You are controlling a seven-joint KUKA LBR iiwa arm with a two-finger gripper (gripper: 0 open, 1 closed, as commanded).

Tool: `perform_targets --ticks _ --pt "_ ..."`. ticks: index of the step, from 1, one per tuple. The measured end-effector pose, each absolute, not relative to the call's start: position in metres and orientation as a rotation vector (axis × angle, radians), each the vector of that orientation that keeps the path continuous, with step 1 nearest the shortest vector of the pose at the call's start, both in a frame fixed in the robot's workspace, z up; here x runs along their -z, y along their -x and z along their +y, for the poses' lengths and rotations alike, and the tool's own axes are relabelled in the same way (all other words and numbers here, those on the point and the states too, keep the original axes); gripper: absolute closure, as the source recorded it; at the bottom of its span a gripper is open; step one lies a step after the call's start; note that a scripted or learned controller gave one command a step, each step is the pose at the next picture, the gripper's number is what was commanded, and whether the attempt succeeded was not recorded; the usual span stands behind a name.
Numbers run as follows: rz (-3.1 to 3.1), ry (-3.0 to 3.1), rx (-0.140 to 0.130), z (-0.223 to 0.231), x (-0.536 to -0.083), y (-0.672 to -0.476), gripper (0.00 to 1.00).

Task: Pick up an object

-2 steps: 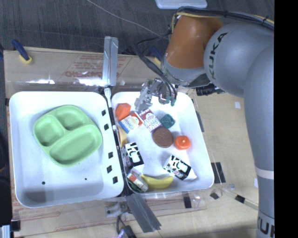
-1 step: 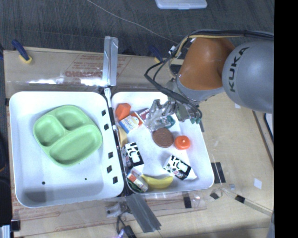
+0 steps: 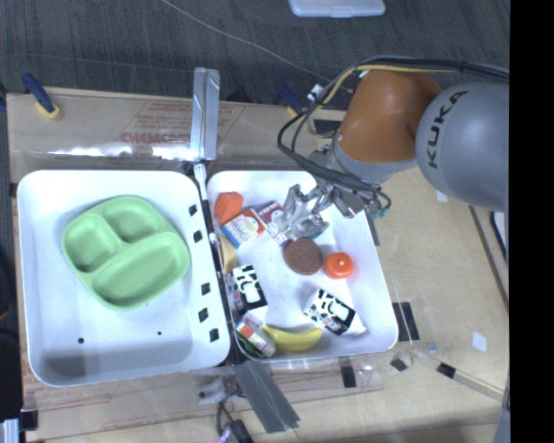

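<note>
Spanning the pale wooden desk [image 3: 433,260] are two shallow white bins set side by side, their inner walls touching along a seam lined with small black clips. The left bin [image 3: 52,346] carries a green divided plate [image 3: 126,249], lying flat in its upper half. The right bin [image 3: 381,320] holds the clutter: an orange piece [image 3: 228,206] near the top left corner, a small printed carton [image 3: 244,227] just below it, a round brown disc [image 3: 303,256] near the middle, a small orange-red ball [image 3: 339,265] just beside the disc, two black-and-white packets [image 3: 248,285] – the second [image 3: 331,313] lower right – and a yellow banana [image 3: 293,337] along the bottom wall.

The grey arm [image 3: 459,138] with its orange band reaches in from the right, cables looping over the wrist. Its hand [image 3: 301,216] hangs low over the upper middle of the right bin, just above the brown disc and beside the carton – whether it is spread or pressed together I cannot tell, and nothing is seen between its tips.

Beyond the desk lies dark grey carpeted floor [image 3: 104,39], with a pale flat object [image 3: 336,7] at the top edge. A blue clamp [image 3: 40,95] grips the desk's far left corner.
</note>
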State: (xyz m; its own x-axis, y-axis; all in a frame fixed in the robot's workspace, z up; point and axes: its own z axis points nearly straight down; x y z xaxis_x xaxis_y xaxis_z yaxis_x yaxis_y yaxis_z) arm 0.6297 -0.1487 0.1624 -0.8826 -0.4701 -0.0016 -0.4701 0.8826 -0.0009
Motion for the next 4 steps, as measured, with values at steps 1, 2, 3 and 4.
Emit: perform_targets --ticks 1,2,3,4 --pt "3.043 0.732 0.009 -0.139 -0.270 -0.659 1.00" --pt "2.919 1.150 0.004 -0.211 -0.240 -0.657 1.00" --pt "2.914 1.179 -0.009 -0.153 -0.179 -0.654 1.00" --pt "2.991 0.938 0.005 -0.120 -0.265 -0.659 1.00"
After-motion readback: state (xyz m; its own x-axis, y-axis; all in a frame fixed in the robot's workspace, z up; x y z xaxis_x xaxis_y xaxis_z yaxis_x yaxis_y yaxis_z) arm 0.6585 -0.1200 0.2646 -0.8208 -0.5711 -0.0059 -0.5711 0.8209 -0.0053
